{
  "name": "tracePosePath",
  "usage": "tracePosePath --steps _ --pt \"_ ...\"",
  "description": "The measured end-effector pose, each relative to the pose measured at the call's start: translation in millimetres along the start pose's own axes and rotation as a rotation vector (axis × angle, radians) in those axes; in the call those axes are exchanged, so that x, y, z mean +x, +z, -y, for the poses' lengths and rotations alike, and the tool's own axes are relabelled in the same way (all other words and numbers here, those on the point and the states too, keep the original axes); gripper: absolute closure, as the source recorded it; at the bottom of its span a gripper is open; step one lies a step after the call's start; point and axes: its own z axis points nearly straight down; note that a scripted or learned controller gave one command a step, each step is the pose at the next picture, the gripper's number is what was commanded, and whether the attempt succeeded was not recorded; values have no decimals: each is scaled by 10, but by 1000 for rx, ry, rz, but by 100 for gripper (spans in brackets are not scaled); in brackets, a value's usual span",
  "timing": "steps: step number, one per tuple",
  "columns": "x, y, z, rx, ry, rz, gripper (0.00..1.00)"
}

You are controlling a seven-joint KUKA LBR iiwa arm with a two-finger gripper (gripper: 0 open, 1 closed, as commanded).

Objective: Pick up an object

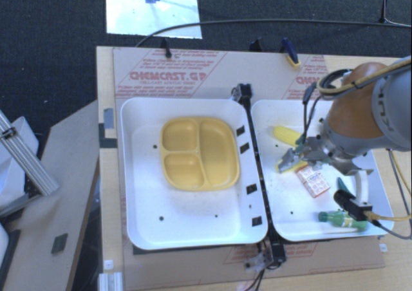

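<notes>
At the near edge: the table [193,71] shows as a board with red print; a cable clump hangs off it below the seam between the two bins.
Near right corner: a green bottle [341,219] lies on its side in the right bin [293,219], by the front wall; a dark, black-tipped part of the arm's gear sits just above it.
Card: a small red and white packet [313,182] lies flat in the right bin, just right of the pincer and a little nearer the camera.
Pincer: the pincer [291,158] sits low over the middle of the right bin, pointing left; whether it is open or closed I cannot tell, since the tips are small and blurred.
Contact: a yellow piece [288,165] lies right at the pincer tips; whether it is gripped or only touched I cannot tell.
Second yellow thing: a longer yellow object [286,134] lies farther back in the same bin, just beyond the pincer and apart from it.
Arm: the arm [380,112], grey with an orange band, comes in from the right above the right bin.
Left bin: the left bin [145,219] holds a yellow tray [198,153] with three compartments, lying flat near its middle.
Seam: black clips run along the join between the bins.
Far edge: a blue clamp [291,53] grips the table's back edge.
Beyond: dark carpet, a pale square sheet [151,0] with a blue mark, and cables.
</notes>
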Motion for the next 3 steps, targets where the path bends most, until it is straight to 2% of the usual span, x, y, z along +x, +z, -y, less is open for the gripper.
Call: tracePosePath --steps 1,3 --pt "-5 -127 -11 -5 0 1 100" --pt "2 -1407 -82 -11 -4 2 100"
